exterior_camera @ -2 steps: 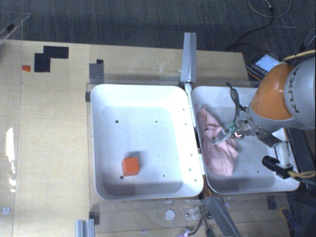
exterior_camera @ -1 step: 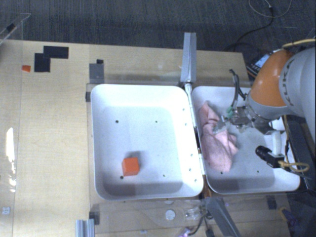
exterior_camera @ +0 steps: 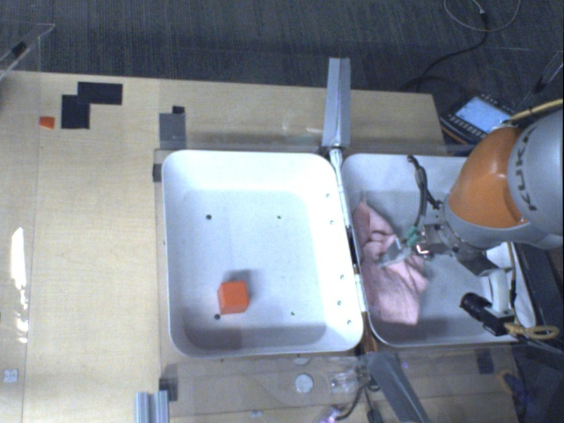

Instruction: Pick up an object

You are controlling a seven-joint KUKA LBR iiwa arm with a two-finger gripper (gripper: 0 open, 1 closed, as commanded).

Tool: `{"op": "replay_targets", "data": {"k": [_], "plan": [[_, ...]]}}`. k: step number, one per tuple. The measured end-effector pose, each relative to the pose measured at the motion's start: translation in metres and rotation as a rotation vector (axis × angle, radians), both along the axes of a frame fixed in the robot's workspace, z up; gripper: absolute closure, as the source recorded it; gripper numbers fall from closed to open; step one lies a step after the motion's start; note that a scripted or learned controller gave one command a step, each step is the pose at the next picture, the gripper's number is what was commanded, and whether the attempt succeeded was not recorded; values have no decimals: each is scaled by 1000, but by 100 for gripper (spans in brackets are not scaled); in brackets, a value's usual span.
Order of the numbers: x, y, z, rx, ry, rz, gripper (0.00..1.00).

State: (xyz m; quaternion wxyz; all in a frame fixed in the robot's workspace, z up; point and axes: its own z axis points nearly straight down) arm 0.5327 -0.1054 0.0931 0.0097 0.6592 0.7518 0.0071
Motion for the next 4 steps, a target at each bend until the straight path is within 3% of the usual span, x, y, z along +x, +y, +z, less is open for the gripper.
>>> {"op": "replay_targets", "data": {"k": [1, 2, 3, 4], "plan": [[0, 0, 0, 0, 0, 0, 0], [-28, 14, 0, -2, -4, -5, 0], [-24, 17, 12, 2, -10, -2, 100], [40, 35, 93, 0, 16, 93, 100]]}}
